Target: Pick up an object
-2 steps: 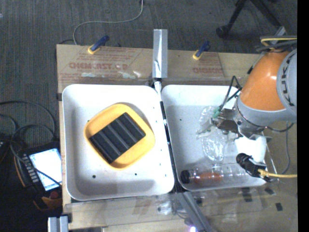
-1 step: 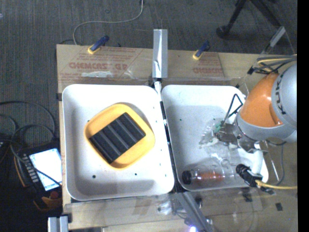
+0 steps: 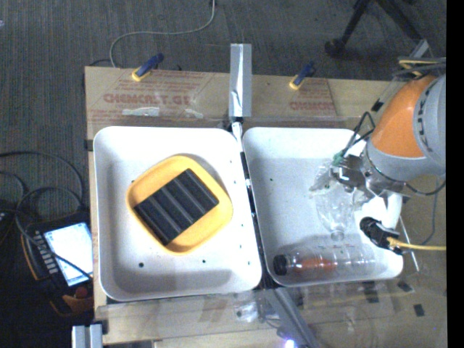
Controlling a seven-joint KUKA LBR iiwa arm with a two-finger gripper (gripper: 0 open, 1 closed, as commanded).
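1. Worktop [image 3: 101, 85]: it carries two shallow white bins side by side, the left bin [image 3: 109, 194] and the right bin [image 3: 275, 158].
2. Left bin: it holds a yellow tray with a black ribbed insert [image 3: 179, 203], lying at a diagonal.
3. Right bin: a clear plastic bottle [image 3: 330, 262] lies on its side along the near wall, its long axis running left to right and its dark cap toward the divider.
4. A crumpled piece of clear plastic [image 3: 335, 205] lies in the middle right of this bin.
5. Pincer [image 3: 346, 172]: it hangs over the right side of the right bin, just above the crumpled plastic; whether it is open or closed cannot be told.
6. Key relation: the bottle lies nearward of the pincer, its long axis crosswise; the crumpled plastic is nearer.
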